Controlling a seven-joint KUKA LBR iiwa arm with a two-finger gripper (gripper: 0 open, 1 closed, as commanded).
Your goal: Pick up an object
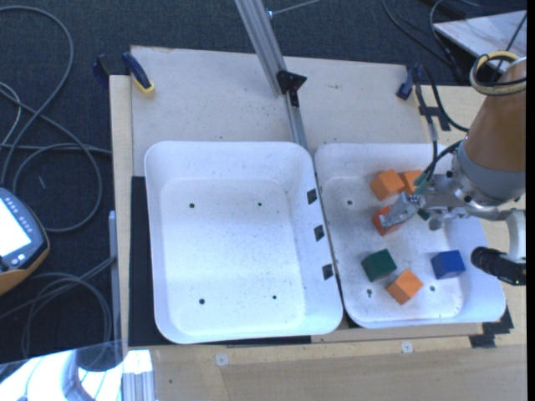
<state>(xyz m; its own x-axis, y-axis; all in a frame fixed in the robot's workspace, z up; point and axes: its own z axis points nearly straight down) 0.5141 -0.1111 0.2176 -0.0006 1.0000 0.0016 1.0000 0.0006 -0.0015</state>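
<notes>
Fingers (399,213) hover at red block (385,221), right bin (359,303).

- White bins (230,161), finely speckled black.
- Orange blocks at centre right (386,184) and lower right (405,286).
- Dark green block (379,265); blue block (448,264).
- Grey arm (500,140), orange band.
</notes>
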